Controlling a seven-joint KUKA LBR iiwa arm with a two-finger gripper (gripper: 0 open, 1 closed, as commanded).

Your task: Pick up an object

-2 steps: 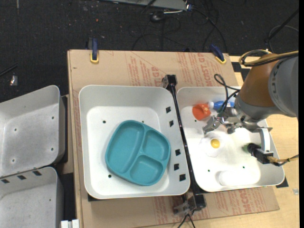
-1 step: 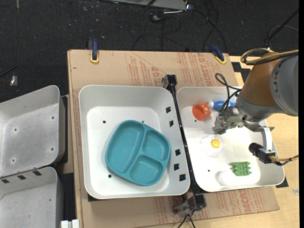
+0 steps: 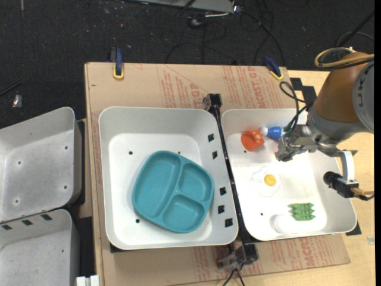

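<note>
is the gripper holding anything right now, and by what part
It cannot be told: the gripper is low in the right white bin, close to the small blue object and the orange-red toy.

fixed overhead, slanted, probably mid-distance, both bins

Red printed lettering on the brown cardboard sheet beneath the two white bins. One slanted line near the far edge, left of centre, just beyond the left bin. A second line near the far edge, further right, just beyond the right bin. A third line along the near edge at the right, running at a slant. All turned away from upright, small and blurred; no word or number legible with certainty.
</note>
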